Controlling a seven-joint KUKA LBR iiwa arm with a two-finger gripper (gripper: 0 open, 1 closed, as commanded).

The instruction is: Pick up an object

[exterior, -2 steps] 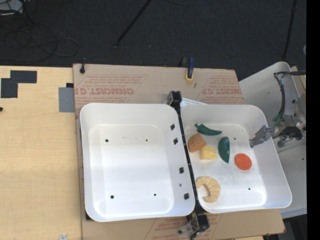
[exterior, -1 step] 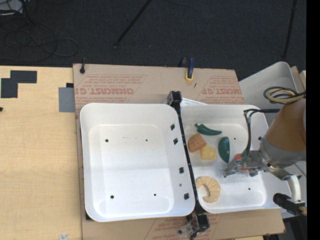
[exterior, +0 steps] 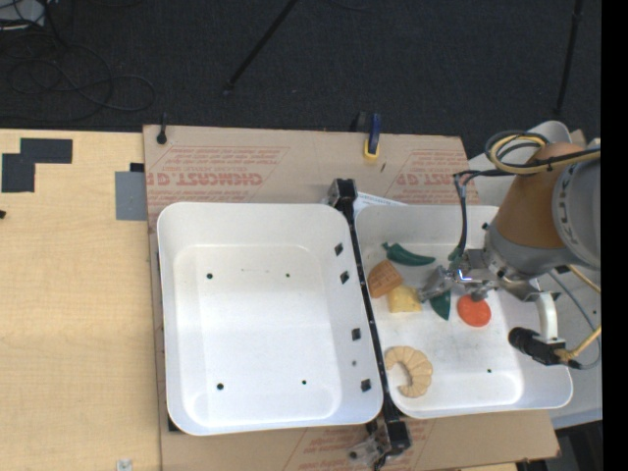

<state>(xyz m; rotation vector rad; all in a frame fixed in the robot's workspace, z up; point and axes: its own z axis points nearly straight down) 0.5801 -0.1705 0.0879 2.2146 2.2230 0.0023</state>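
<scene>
Five small objects lie in the right bin (exterior: 549, 392): a green pepper-like piece (exterior: 407, 255), a brown wedge (exterior: 384, 279), a yellow block (exterior: 403, 300), an orange-red round item (exterior: 476, 312) and a tan croissant-shaped piece (exterior: 410, 370). A dark green piece (exterior: 441, 306), possibly a leaf shape, sits just beside the round item. The gripper (exterior: 446, 283) hangs low among these objects; whether its fingers are spread or pinching cannot be determined. The left bin (exterior: 172, 302) adjoins the right bin.

Two white bins (exterior: 260, 415), two green pieces (exterior: 407, 255), one orange ball (exterior: 476, 313), one croissant (exterior: 410, 371).
</scene>
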